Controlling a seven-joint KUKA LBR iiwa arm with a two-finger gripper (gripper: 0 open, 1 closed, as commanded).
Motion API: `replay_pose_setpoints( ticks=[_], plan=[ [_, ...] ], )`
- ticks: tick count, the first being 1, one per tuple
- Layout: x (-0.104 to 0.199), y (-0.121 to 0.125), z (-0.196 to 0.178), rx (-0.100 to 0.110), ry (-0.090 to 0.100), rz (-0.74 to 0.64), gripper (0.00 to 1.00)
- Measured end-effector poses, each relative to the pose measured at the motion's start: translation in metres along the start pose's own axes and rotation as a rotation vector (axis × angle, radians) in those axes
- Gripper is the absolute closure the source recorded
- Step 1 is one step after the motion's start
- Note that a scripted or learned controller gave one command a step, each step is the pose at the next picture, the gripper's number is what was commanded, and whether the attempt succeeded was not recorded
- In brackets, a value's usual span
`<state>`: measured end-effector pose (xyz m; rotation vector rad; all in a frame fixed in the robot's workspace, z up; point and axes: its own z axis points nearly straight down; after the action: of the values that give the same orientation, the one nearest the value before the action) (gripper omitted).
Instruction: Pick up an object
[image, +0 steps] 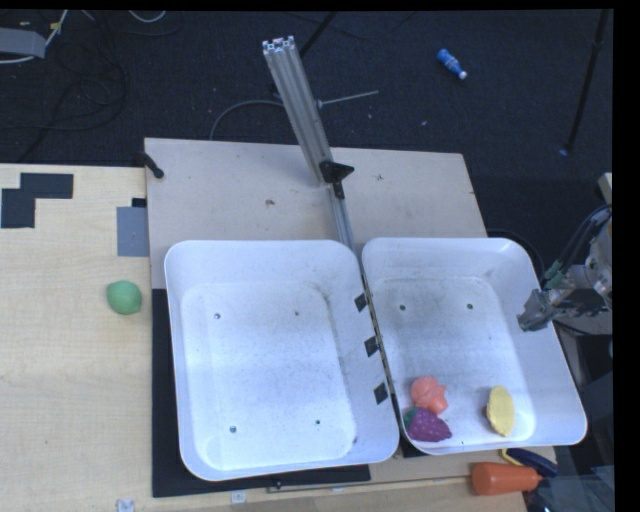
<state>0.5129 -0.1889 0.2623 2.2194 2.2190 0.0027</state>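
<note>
Yellow plastic fruit (500, 411) lying near the front right corner of the right bin (450, 262), with an orange piece (428, 392) and a purple grape cluster (430, 427) touching each other further left by the divider. Gripper (533, 314) parked at the bin's right rim, well apart from all three (finger spread impossible to tell). Looks like the approach step, nothing grasped yet. Next: swing inward over one piece, then descend squarely.

One fixed camera looks down at a slant from above the bench (300, 190). It takes in both bins (260, 360) whole, plus surrounding floor (480, 100).
</note>
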Motion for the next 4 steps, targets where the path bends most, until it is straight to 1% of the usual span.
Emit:
replay_pose_setpoints(
  ticks=[1,2,4],
  plan=[
    [0.046,0.014,-0.001,0.004,0.002,-0.004,1.00],
    [0.097,0.018,-0.006,0.003,0.002,-0.004,1.00],
    [0.197,0.034,-0.011,0.004,0.002,-0.003,1.00]
  ],
)
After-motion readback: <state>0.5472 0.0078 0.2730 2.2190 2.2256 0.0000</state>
